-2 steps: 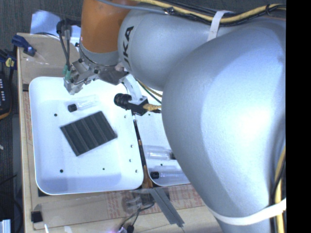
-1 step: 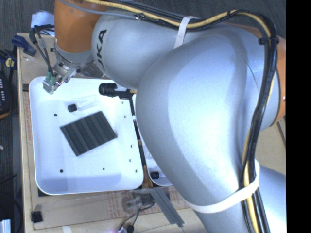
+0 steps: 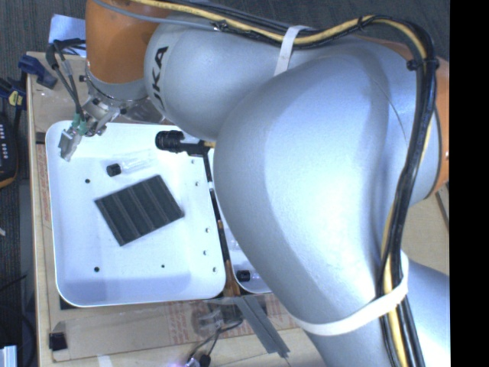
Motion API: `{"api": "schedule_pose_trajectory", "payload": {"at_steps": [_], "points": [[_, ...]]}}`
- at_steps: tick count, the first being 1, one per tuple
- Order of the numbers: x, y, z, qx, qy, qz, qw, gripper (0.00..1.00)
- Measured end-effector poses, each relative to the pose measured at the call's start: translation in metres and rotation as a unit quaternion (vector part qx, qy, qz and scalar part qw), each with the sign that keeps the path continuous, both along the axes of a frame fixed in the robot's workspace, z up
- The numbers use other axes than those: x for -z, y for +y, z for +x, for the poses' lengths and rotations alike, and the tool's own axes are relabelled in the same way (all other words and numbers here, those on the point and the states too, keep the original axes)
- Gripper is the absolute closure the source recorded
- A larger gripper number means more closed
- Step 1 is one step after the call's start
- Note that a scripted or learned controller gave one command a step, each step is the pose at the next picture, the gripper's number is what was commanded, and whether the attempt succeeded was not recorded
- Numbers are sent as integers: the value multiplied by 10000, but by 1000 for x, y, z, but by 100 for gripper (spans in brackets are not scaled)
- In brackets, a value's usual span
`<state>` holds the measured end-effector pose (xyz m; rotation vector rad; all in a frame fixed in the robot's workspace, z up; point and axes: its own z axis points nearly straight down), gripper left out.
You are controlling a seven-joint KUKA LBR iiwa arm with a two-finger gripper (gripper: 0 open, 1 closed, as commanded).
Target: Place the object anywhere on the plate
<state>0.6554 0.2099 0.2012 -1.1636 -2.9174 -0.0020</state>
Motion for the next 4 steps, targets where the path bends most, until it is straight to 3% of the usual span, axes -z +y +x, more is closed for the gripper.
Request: {"api": "schedule_pose_trajectory", "payload": {"at_steps": [1, 2, 3, 4], "points": [[-11, 3, 0, -30, -10, 12, 10000, 100], [-24, 5, -4, -598, -24, 2, 9982, 100], [-8, -50, -99, -1596, 10, -12, 9872, 100], [-52, -6, -65, 461, -2, -9, 9989, 100]]}}
